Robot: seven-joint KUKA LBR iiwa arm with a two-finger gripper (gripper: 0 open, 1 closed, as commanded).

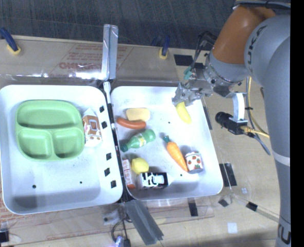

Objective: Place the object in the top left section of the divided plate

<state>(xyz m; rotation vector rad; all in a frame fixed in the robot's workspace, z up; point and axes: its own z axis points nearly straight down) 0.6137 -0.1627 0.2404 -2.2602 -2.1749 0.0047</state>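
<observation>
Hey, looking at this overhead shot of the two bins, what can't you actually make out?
- Gripper: its fingers merge with the banana top, so grip and opening are unreadable.
- Small carton beside the green divided plate: print too small to read.
- Black-and-white item: too small to identify.
- Arm: cut off by the frame's top.

Dark ribbed flooring point(64, 9) lies beyond the tabletop's far edge; the tabletop point(141, 60) is pale board (red print faintly visible), with blue clamps point(10, 41) along that edge.
</observation>
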